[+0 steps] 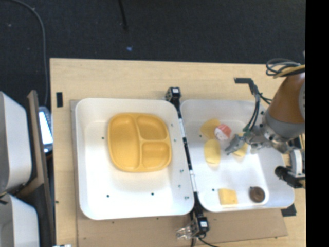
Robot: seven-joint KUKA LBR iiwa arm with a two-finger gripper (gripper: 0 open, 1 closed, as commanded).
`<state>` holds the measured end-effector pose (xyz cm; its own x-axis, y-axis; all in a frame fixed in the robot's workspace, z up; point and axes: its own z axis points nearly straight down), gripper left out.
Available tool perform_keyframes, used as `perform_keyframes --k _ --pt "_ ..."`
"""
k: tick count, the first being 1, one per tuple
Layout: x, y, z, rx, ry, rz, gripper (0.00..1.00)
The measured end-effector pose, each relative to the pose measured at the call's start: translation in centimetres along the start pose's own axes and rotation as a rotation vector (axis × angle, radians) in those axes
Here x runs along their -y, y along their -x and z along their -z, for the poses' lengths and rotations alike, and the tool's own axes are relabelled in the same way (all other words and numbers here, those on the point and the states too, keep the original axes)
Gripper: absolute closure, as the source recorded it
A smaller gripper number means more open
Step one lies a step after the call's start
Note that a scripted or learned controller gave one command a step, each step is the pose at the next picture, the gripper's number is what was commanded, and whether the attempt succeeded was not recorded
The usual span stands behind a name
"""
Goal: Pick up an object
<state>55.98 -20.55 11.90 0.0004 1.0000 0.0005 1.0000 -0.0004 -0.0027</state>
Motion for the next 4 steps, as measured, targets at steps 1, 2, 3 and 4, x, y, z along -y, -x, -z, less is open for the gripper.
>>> perform_keyframes --k 1,2,3,4 --pt "0.0 0.0 -1.9 0.001 0.002 0.0 0.0" --pt "-0.1 0.1 -0.7 0.001 0.005 -0.002 1.0" --pt "0.8 0.3 4.9 0.002 0.008 -0.001 1.0" --pt "0.1 0.9 10.8 0.002 0.008 0.0 1.0"
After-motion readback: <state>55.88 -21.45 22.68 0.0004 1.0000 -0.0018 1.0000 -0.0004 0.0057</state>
